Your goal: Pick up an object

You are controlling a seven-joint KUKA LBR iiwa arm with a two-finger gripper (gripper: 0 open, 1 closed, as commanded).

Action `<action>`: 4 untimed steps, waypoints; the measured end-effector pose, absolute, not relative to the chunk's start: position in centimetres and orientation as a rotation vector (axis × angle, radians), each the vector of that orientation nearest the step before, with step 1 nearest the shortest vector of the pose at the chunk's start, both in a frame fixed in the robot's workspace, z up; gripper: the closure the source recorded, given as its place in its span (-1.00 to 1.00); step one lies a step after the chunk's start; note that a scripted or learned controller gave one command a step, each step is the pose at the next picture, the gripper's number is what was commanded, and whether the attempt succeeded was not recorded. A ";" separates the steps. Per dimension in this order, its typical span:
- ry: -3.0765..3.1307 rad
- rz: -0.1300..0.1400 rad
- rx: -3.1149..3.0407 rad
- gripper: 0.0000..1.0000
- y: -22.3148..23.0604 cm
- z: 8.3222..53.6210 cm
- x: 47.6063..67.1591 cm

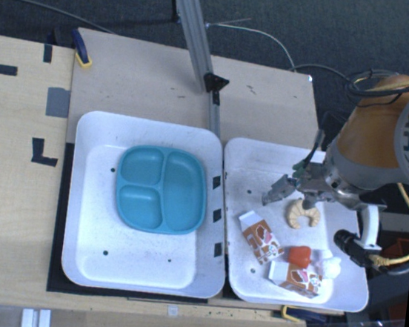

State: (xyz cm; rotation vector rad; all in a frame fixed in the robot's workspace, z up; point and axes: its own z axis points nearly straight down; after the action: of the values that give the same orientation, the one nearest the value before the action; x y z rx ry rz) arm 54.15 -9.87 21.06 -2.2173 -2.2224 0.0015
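Beneath gripper (290,190), croissant (303,215) partly hidden; grasp unclear.

The claw (288,192) hung over the right bin (250,157) beside a croissant (303,215), as a teal divided plate (161,189) lay in the left bin (80,255).

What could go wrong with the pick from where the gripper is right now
The gripper hangs over bare bin floor left of the croissant, so closing here would likely grab nothing. The orange-and-white packet, the red piece and the carton lie crowded together in the right bin; a descent there may nudge neighbours or pinch two at once.
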 end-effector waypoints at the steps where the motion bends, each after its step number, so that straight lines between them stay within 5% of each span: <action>1: -2.222 0.002 -2.218 -1.00 -9.9 21.1 54.2; 4: -2.222 0.003 -2.220 -1.00 -9.6 8.8 54.0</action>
State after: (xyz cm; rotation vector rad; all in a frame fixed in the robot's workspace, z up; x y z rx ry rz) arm 53.96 -9.58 8.84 -2.2200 -2.2224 0.0032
